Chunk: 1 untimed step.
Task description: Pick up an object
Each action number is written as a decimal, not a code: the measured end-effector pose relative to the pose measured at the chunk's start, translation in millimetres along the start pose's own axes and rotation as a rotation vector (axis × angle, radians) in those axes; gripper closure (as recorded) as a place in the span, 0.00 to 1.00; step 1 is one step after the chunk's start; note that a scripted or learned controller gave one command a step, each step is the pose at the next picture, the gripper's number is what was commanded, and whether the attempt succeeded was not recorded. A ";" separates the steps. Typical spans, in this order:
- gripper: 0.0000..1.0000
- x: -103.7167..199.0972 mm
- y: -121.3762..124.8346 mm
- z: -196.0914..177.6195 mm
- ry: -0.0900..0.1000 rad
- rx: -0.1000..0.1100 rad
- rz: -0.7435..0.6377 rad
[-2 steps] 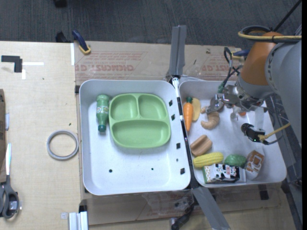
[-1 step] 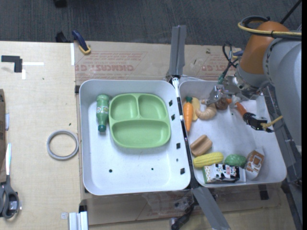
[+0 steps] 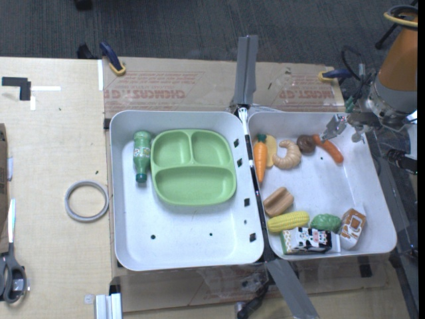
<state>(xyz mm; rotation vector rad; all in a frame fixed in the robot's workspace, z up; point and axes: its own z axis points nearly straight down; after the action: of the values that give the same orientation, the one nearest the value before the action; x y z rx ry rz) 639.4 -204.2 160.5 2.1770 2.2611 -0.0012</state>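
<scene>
- Since the task names no single item, the small orange sausage-like piece (image 3: 331, 151) near the far right corner of the right bin (image 3: 372, 198) is judged the likeliest target, being closest to the tool.
- Its long axis is seen to run at a slant, from upper left to lower right, with a dark brown round piece (image 3: 306, 143) just beside its upper end.
- The gripper (image 3: 340, 125) is placed just above and slightly right of that upper end, at the bin's far rim; how wide it stands cannot be told, and nothing is seen held in it.
- A curled tan croissant (image 3: 289, 155) and a carrot (image 3: 259, 158) lie further left; a hot dog (image 3: 277, 201), corn (image 3: 287, 221) and cartons are grouped near the front wall.
- Bare white floor is left right of the orange piece, so room for a descent is judged fair, though the bin wall is near.
- The left bin (image 3: 126, 231) bears a green divided tray (image 3: 194, 166) and a green bottle (image 3: 141, 155), well apart.
</scene>
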 end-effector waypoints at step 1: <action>0.00 -4.7 13.4 52.9 -0.001 -0.005 0.031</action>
<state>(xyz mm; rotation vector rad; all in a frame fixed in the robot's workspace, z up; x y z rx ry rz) 653.1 -208.5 107.6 2.2088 2.2238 0.0033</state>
